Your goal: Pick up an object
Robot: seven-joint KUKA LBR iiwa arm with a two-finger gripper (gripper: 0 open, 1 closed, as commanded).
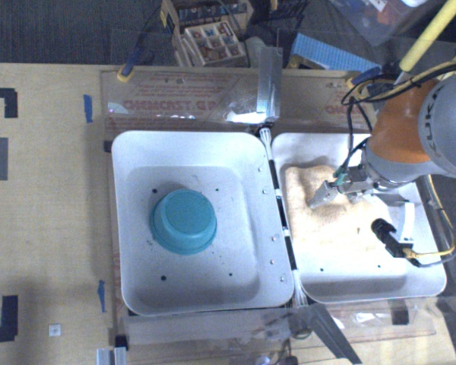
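We have the tool (323, 196) low in the right bin (433, 284), over a pale, crumpled cloth (304, 179). The cloth lies against that bin's left wall and spreads toward its middle. From this slanted view we cannot tell whether the tool is apart or together, and we see nothing plainly clamped in it. The other candidate, a teal bowl (184, 220), rests upside down near the middle of the left bin (129, 154), well apart from the arm.

We judge the cloth to be the thing to go for, since the tool is already above it. To do this well, we would aim at a raised fold rather than a flat patch and press down far enough to gather fabric. Then we would close firmly before lifting straight up. A shallow pinch on soft cloth would likely slip free. We would also keep clear of the wall between the bins, and count the pick as made only once the cloth hangs off the bin floor.
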